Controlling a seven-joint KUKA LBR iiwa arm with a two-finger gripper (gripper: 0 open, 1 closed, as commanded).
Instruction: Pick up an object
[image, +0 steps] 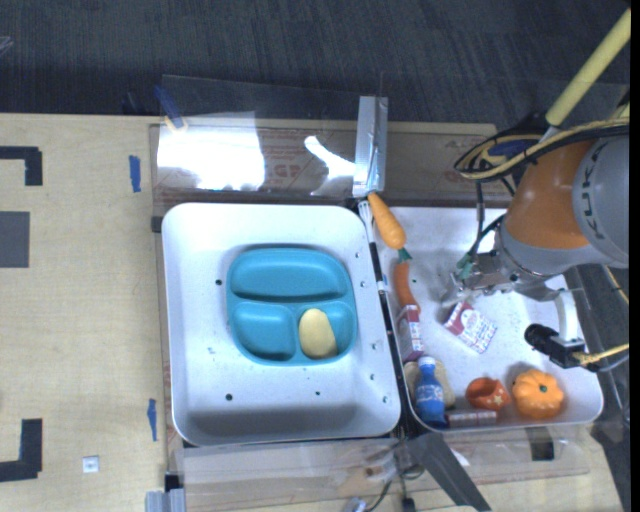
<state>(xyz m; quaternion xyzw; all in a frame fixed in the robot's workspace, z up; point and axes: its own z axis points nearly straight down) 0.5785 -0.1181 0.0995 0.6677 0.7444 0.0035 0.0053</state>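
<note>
From above, the gripper (470, 285) hangs low in the right bin (590, 405), just above a small packet (470, 327); whether it is open or closed I cannot tell. To grasp well, it should centre over the packet and descend straight, clear of the sausage (403, 283) to its left.

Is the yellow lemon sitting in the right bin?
No, the lemon lies in the blue divided tray inside the left bin.
</note>
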